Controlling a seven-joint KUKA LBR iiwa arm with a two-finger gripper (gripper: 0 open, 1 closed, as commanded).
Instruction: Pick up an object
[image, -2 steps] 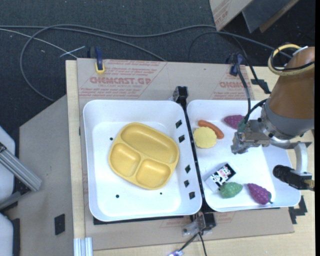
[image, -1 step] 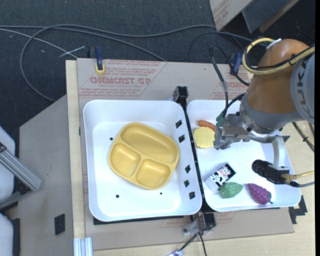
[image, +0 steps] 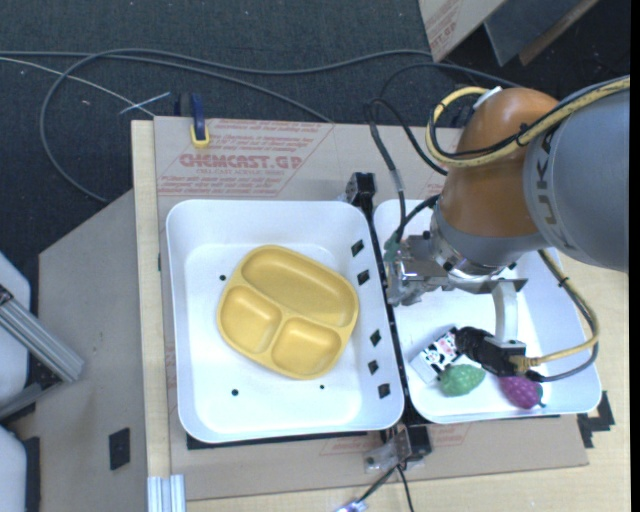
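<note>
Arm (image: 520, 170) comes in from 3 o'clock and hangs over the right bin (image: 556, 335), covering most of its upper half. Gripper (image: 405, 274) sits at the bin's 9 o'clock edge, right by the divider between the two bins. Open or closed: can't tell, the wrist hides it from above. Nothing visible in its grasp.

Pickable objs are all in the right bin's lower part, grouped toward 6 o'clock:
- black-and-white patterned piece (image: 436, 356), lying flat and skewed, at approx 5–6 o'clock from the gripper and the nearest of the three, but still apart from it.
- green lumpy obj (image: 462, 381), touching or just beside the patterned piece on its 4 o'clock side, approx 5 o'clock from the gripper.
- purple bumpy obj (image: 520, 391), at 3 o'clock of the green one w/ a small gap, near the bin's bottom rim, approx 4 o'clock from the gripper and farthest from it.

Left bin (image: 200, 300) holds a yellow divided plate (image: 288, 311) w/ three compartments, about centered, at 8–9 o'clock from the gripper and well apart. Both bins rest on a cardboard sheet (image: 250, 150) w/ red print. A blue-and-yellow clamp (image: 198, 120) sits at its 11 o'clock edge.
</note>
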